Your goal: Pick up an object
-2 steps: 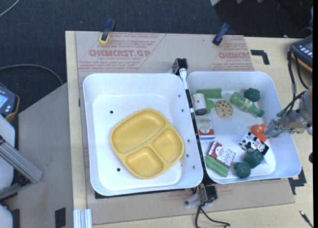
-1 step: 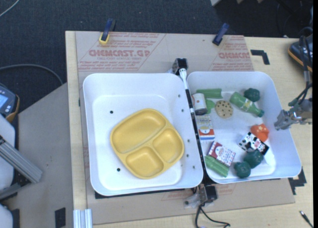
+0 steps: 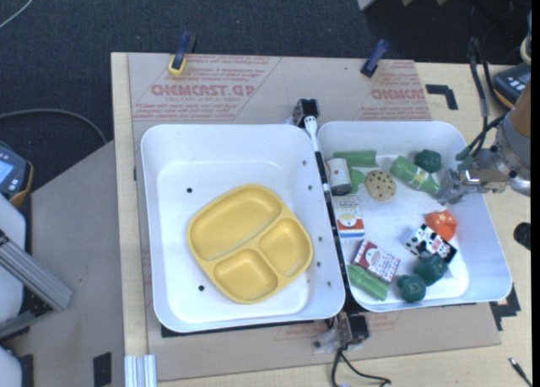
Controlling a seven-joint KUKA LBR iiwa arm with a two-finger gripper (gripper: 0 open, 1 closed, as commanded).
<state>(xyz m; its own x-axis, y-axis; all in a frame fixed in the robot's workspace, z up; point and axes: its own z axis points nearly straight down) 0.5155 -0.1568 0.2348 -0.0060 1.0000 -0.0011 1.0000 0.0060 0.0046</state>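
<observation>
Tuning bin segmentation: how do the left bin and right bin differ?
The left bin holds one large item, a yellow divided tray; the right bin holds many small toy-like items. The left bin looks wider than the right bin. The gripper is over the right bin's far edge, not the left bin. Both are shallow and white.

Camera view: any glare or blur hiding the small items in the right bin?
Camera view: light is even and soft, no strong glare on the right bin; the small items are low-resolution, and the gripper at the right edge looks slightly blurred.
</observation>
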